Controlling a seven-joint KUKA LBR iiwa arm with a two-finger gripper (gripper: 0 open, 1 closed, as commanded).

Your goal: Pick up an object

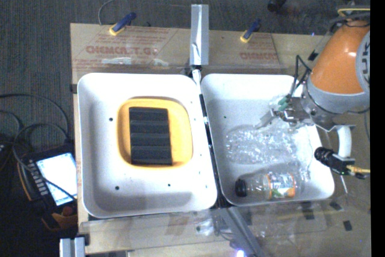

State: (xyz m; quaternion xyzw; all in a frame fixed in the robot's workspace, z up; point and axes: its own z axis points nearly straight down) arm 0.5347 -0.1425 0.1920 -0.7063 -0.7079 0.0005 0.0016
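The arm (pixel 343 69) is reaching in from the right, its grey body and orange band hanging over the far right corner of the right bin (pixel 240 90). The gripper (pixel 283 110) is sitting low over that bin's upper right part, just above a crumpled sheet of clear plastic (pixel 261 142). Whether it is open or closed, I cannot tell: the tip is small, dark and partly covered by the wrist, and nothing is showing plainly inside it. The clear plastic is lying across the middle of the right bin, spreading from near the gripper down toward the front. Just in front of it, a plastic bottle (pixel 271 185) is lying on its side along the near wall, its dark cap pointing left and its orange and green label facing up. The bottle and the plastic are looking very close, perhaps touching at the edge. The left bin (pixel 96 147) is holding a yellow tray (pixel 126 129) with rounded corners, lying flat near its middle, and a black ribbed block (pixel 150 135) is resting inside that tray. Both bins are sitting side by side on the bench (pixel 138 51), their inner walls touching.
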